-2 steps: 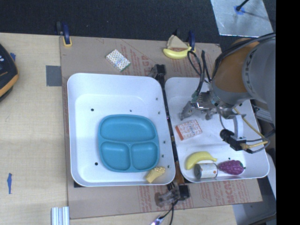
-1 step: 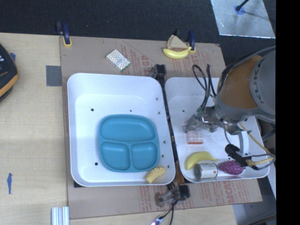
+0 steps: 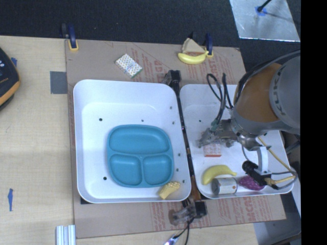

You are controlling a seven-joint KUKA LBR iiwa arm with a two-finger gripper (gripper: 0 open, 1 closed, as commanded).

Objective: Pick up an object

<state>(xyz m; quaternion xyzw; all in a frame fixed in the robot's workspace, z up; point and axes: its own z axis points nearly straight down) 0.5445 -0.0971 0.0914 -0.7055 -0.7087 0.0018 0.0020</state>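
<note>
**Banana within reach, clutter all around it**

Camera view: the banana (image 3: 218,173) lies at the near end of the right bin (image 3: 196,100), touching a small can (image 3: 225,187), with a purple object (image 3: 252,182) just beyond the can. My fingers (image 3: 213,138) hang over the middle of that bin, just above a small red-and-white packet (image 3: 213,151); whether they are wide or narrow I cannot tell, as they are blurred against my wrist.

My worry is the crowding. Coming down on the banana, I could strike the can and roll it, nudging the banana aside so I close on nothing. The banana's curved skin could also slip out sideways. The loose cables (image 3: 219,93) over that bin might snag.
</note>
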